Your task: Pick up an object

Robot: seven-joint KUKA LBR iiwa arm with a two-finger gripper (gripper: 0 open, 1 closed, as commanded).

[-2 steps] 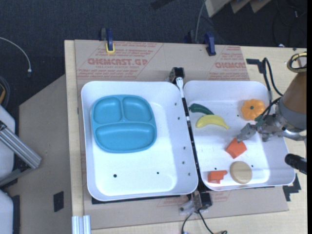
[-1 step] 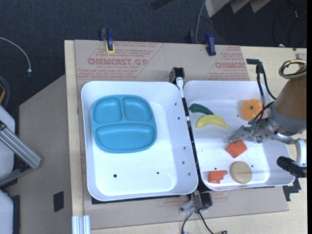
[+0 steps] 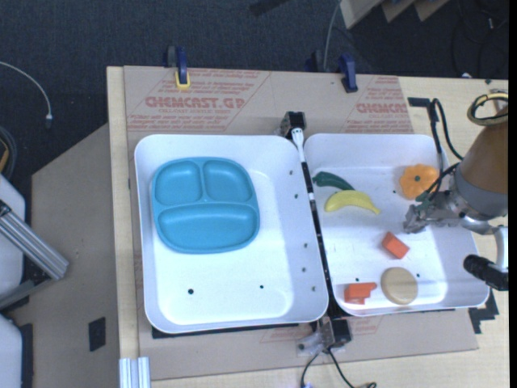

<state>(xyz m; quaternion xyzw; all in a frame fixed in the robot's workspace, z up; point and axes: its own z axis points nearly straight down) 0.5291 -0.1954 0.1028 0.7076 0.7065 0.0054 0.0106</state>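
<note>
- A brown bench (image 3: 242, 87) printed with red lettering is standing on dark carpet, with two blue clamps (image 3: 179, 65) gripping its far edge.
- Two white bins are sitting side by side: the left bin (image 3: 234, 297) is holding a blue divided plate (image 3: 206, 204).
- The right bin (image 3: 355, 237) is carrying a yellow banana (image 3: 351, 204) beside a green piece (image 3: 332, 180), an orange fruit (image 3: 417, 180), a red block (image 3: 396, 246), an orange block (image 3: 360, 292) and a tan round disc (image 3: 399, 286).
- The arm (image 3: 489, 172) is reaching in from the right, its gripper (image 3: 420, 217) hanging low between the orange fruit and the red block.
- How far the pincer is opening cannot be told, and nothing is visibly sitting in it.
</note>
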